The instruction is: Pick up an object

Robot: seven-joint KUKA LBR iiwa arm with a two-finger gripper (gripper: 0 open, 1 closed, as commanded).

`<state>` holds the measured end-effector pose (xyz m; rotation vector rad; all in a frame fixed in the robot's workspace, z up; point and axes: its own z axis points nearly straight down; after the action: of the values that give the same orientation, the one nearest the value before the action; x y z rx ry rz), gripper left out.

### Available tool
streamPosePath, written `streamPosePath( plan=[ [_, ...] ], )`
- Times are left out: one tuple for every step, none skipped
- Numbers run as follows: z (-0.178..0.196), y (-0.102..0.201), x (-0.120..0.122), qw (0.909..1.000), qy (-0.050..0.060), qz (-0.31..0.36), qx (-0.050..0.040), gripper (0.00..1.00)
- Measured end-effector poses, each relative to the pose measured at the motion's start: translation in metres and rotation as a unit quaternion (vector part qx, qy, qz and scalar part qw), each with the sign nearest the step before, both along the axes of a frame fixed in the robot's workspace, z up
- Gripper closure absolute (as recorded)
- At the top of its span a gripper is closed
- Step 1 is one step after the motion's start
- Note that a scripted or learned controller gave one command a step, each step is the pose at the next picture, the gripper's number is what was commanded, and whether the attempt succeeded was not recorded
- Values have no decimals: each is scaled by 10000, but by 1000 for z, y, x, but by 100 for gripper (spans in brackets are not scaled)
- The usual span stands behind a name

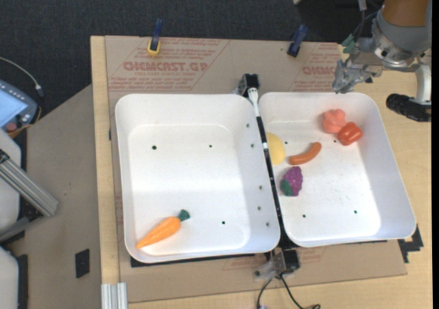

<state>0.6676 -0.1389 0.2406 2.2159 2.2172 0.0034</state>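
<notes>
One carrot (162,229), orange w/ green top, left bin (130,163); gripper (345,82) state unclear.

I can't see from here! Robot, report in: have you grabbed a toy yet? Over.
Gripper above right bin's far rim, nothing grabbed. Pink toy and red pepper nearest, just below. Nothing in the way.

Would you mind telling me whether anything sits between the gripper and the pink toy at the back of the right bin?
Nothing visible does. The gripper hangs over the right bin's far rim, and the pink toy lies just below it; the red pepper touches the toy's far side.
</notes>
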Motion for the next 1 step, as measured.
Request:
streamPosePath(
  plan=[
    [93,12,-20,10000,-24,6,6,100]
  ],
)
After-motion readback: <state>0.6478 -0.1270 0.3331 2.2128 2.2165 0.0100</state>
